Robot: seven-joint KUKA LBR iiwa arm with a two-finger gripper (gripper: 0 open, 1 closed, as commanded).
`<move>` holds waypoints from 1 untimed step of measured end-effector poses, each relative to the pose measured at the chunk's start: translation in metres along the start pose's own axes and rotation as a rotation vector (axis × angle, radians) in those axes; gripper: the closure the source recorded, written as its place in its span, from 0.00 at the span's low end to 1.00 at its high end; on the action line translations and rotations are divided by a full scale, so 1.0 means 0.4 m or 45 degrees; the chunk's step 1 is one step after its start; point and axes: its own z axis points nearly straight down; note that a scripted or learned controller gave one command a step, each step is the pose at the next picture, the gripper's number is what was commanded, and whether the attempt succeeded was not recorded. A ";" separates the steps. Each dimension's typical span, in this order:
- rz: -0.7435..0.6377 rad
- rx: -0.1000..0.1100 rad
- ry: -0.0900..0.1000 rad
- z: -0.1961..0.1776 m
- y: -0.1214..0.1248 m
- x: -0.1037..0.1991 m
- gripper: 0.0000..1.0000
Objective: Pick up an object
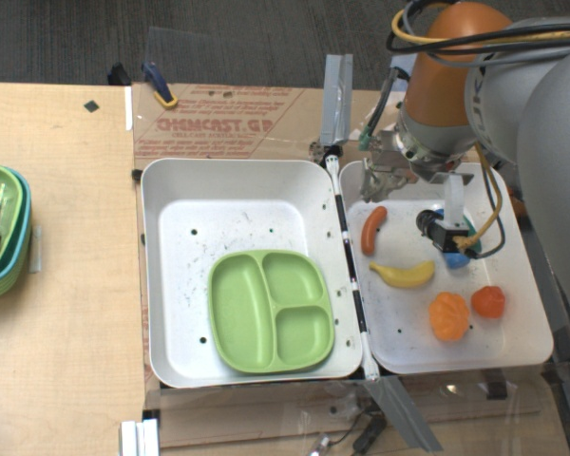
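My claw (378, 186), grip state I cannot tell, hangs just above the red sausage (372, 229), whose long axis runs nearly straight away from it toward the banana (405, 273).

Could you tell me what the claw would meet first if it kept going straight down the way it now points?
Probably the bare floor of the right bin near its upper left corner. The claw hangs just above and beside the hot dog, which might be grazed; depth is hard to judge from this slanted view.
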 end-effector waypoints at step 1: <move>-0.158 -0.001 -0.001 -0.002 0.036 0.194 1.00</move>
